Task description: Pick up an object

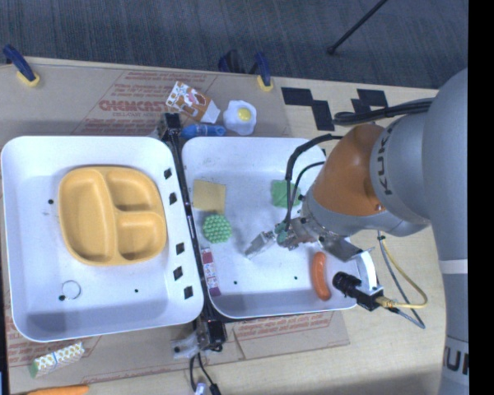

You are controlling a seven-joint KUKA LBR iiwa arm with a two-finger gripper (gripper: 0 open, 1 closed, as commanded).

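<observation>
Green ball (pixel 216 228) in right bin (pixel 255 299) on cardboard-covered bench (pixel 132 97); tool (pixel 263 241) released

On the cardboard (pixel 132 105) behind the bins, a small printed carton (pixel 185 99) lies tilted, a blue piece (pixel 202 130) just below it, and a white-and-yellow egg toy (pixel 240 116) beside that. Blue clamps (pixel 22 66) grip the back edge, another pair (pixel 247 64) further right. Black marker squares (pixel 325 105) sit on the bench. Down at the front left, a small wrapped packet (pixel 58 358) lies on the cardboard. A thin black rod (pixel 370 15) crosses the carpet (pixel 148 15).
</observation>
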